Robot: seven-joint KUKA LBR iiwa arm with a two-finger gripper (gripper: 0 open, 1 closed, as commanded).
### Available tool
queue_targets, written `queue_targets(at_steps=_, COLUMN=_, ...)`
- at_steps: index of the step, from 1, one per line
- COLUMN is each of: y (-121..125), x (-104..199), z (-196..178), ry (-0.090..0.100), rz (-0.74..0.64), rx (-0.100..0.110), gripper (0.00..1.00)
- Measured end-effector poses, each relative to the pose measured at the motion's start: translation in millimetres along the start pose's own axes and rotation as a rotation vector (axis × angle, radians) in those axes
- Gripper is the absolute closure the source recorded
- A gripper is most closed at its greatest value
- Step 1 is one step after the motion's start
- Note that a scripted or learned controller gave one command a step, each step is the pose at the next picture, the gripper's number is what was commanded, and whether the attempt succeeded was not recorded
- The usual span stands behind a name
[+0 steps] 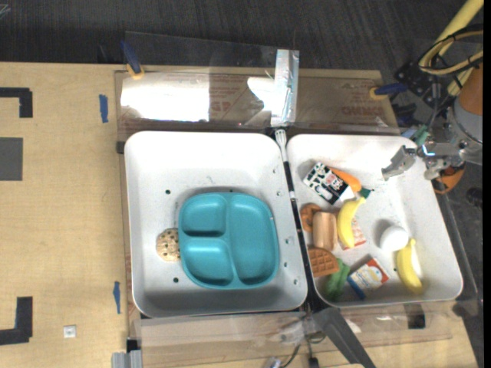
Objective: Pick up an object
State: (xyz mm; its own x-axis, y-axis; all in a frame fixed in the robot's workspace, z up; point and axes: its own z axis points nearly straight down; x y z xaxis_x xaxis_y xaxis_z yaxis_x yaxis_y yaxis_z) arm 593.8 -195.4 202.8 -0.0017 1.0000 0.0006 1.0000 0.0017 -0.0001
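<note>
My gripper [419, 167] hangs over the far right corner of the right bin [453, 245], open, with nothing between its fingers. Below and left of it lie the toys in that bin. A black-and-white carton [324, 182] rests beside an orange carrot [350, 181]. A yellow banana [350, 222] lies in the middle, next to a tan bread roll [323, 229]. A white cup [393, 237] and a second banana [409, 265] are nearer the front right. The gripper touches none of them.
A waffle [322, 262], a green piece [336, 282] and a small juice box [367, 275] lie at the right bin's front. The left bin [207, 156] holds a teal divided plate [228, 238] and a cookie [168, 244]. Cables [445, 48] hang at the upper right.
</note>
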Motion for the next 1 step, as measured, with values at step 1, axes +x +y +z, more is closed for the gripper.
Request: queue_targets(at_steps=1, y=-11.1, x=61.2, z=104.3, ry=0.003, rz=-0.075, rx=0.009, gripper=0.0)
